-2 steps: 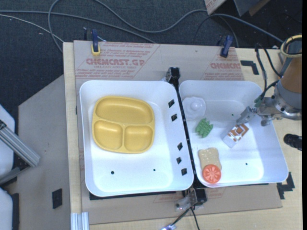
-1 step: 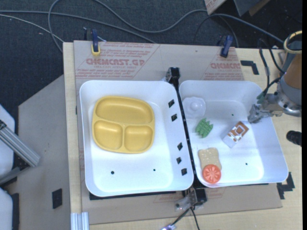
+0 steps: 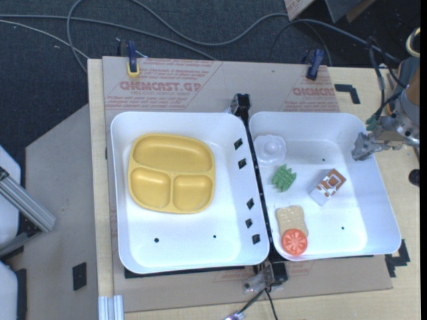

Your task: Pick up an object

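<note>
**Gripper hanging over the right bin's far rim, nothing between its fingers that can be seen**

Over the right-hand rim of the right bin [image 3: 380, 199], the gripper [image 3: 362, 147] is hanging at the end of the arm [image 3: 407, 115], which is reaching in from the right side of the view. Whether it is spread or pressed together cannot be told; it is showing as a small grey shape against the white wall, and no object is visibly caught in it.

Left of the gripper and a little nearer the camera, a small brown-and-white block [image 3: 328, 185] is lying on the bin floor, apart from the tool. Further left, a green leafy toy [image 3: 285, 177] is sitting near the bin's middle. Beyond that, toward the divider between the bins, a clear, pale round object [image 3: 270, 147] is resting near the far left corner, roughly level with the gripper across the bin. Well away from the gripper, at the near left corner, a tan slice of toy bread [image 3: 291, 217] is lying with a red tomato slice [image 3: 294, 242] touching its near end.

Farthest from the tool, across the divider, a yellow three-compartment plate [image 3: 171, 173] is lying flat in the left bin [image 3: 133, 245]. Both bins are sitting on a board [image 3: 167, 85] printed with red lettering, which two clamps are gripping at its far edge: one blue and yellow [image 3: 133, 57], one blue [image 3: 314, 63].
</note>
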Controlling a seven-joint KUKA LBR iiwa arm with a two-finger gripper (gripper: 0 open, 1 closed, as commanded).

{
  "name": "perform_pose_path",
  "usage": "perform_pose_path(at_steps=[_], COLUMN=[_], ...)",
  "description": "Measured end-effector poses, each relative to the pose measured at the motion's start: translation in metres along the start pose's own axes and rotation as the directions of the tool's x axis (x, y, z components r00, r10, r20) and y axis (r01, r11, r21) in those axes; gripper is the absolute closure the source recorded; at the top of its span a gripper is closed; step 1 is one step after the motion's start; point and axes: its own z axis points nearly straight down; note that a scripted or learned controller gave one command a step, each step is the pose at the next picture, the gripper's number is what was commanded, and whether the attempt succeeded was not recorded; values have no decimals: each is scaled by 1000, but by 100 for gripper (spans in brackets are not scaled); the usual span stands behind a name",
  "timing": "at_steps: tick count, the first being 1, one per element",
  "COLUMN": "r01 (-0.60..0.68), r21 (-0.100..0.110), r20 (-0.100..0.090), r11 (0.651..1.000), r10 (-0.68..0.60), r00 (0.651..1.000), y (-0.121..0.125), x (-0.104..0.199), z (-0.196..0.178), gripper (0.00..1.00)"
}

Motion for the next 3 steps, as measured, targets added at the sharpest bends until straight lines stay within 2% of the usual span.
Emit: perform_pose_path(at_steps=[1,2,3], r01=[0,4,4], r21=[0,7,9], r20=[0,-5,-5], r11=[1000,1000,1000], r10=[0,-4,-4], r00=[1000,1000,1000], y=[2,-4,-9], x=[0,55,112], z=[-33,-44,-33], gripper=[100,100,100])
